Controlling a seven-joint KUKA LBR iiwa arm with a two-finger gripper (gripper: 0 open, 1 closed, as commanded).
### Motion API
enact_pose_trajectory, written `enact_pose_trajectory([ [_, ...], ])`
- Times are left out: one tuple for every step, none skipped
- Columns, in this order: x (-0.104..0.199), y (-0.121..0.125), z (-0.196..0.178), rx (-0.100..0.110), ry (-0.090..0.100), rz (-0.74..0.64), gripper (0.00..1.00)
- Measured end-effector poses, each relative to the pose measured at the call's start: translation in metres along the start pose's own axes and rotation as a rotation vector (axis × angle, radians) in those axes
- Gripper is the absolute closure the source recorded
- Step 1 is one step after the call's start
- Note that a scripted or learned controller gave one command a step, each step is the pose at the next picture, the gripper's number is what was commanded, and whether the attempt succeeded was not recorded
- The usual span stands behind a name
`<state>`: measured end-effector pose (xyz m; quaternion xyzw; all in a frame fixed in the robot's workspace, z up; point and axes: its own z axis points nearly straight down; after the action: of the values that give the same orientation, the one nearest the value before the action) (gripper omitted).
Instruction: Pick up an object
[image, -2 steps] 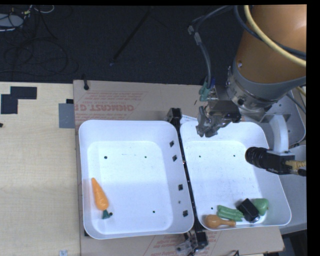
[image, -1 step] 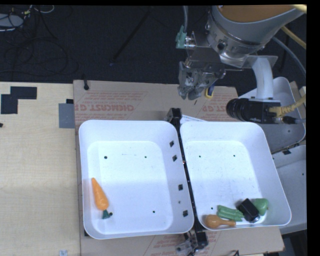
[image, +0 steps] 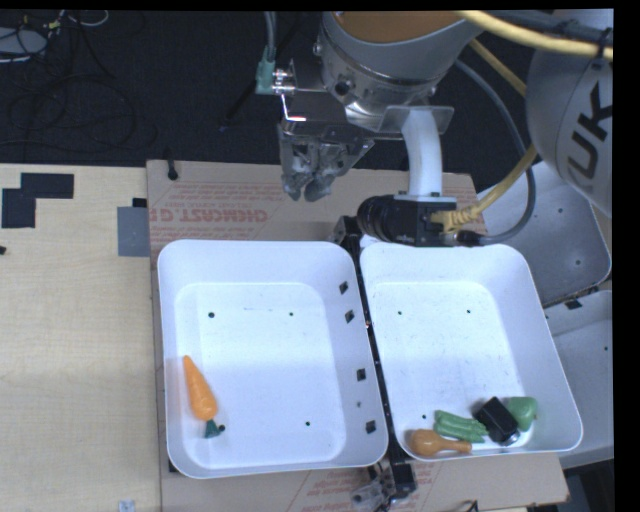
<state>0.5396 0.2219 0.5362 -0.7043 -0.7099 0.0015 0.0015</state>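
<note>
- Nearest the camera, at the front edge of the right bin (image: 545, 330), lies a small cluster: a tan pear-shaped piece (image: 436, 443) with a thin neck pointing right, a green pod-like piece (image: 460, 426) with a bumpy outline, a black block (image: 496, 419) with flat faces, and a smooth green lump (image: 522, 409).
- The black block lies over the pod's right end and hides part of the green lump, so the lump's full shape cannot be made out.
- At the front left corner of the left bin (image: 172, 300) lies an orange carrot (image: 199, 389), tapered and smooth, its narrow tip pointing toward the back; its dark green stub sits just at the front end, too small to read clearly.
- Both bins are shallow white plastic with rounded corners and a few small dark spots on their floors; they sit side by side on a brown cardboard sheet (image: 250, 205) printed with reversed red lettering.
- The gripper (image: 310, 182) hangs above the cardboard behind the left bin's back edge, well apart from every object; its grey metal fingers are blurred and bunched, so whether they are parted or together cannot be told, and nothing shows between them.
- The arm's grey body is cut off by the top edge, with yellow cable trailing right.
</note>
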Motion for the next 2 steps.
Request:
enact_pose_trajectory([
  [-0.072, 0.084, 0.0, -0.002, -0.004, 0.015, 1.0],
  [-0.031, 0.105, 0.065, 0.006, -0.003, 0.005, 1.0],
])
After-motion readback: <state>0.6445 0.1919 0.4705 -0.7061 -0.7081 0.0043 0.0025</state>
